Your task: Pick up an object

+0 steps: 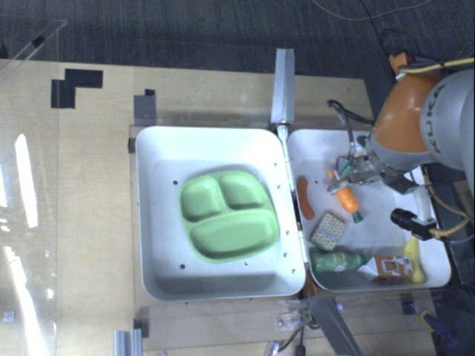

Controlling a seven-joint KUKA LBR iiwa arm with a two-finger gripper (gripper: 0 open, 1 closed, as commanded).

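Pale wooden counter (89,199) carries two white bins; the right bin (312,150) holds the clutter. Low over it, the gripper (349,178) sits right at the carrot (346,198); whether it is apart or together, I cannot tell. Judging this the grasping step: next, a secure pinch, then a straight lift.

Glossy white plastic bins (156,273) catch the light; left of the gripper (347,176), a smooth matt green plastic tray (228,215). Pale wood-look bench (89,199), brushed metal divider (283,87).
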